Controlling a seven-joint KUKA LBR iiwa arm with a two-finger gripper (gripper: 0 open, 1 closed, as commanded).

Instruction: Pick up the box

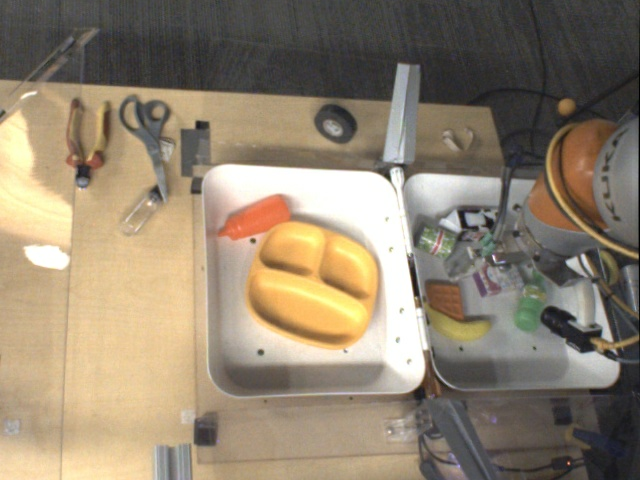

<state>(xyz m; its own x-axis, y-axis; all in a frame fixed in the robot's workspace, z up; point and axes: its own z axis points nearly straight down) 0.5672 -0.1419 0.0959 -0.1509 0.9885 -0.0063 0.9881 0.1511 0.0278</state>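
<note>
One box [445, 299] lies untouched beside the banana [459, 328]; the gripper [497, 253], grip unreadable, hovers nearby and likely must shift left, then descend.

The arm [600, 183] is a rounded grey body with a broad orange band above the wrist, yellow and black cables looping around it, and a slim dark metal gripper [497, 251] extending from its end.

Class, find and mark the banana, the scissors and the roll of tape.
banana [462, 328]: camera view, middle of the fruit.
scissors [152, 140]: camera view, near the pivot.
roll of tape [335, 123]: camera view, its ring.
</note>
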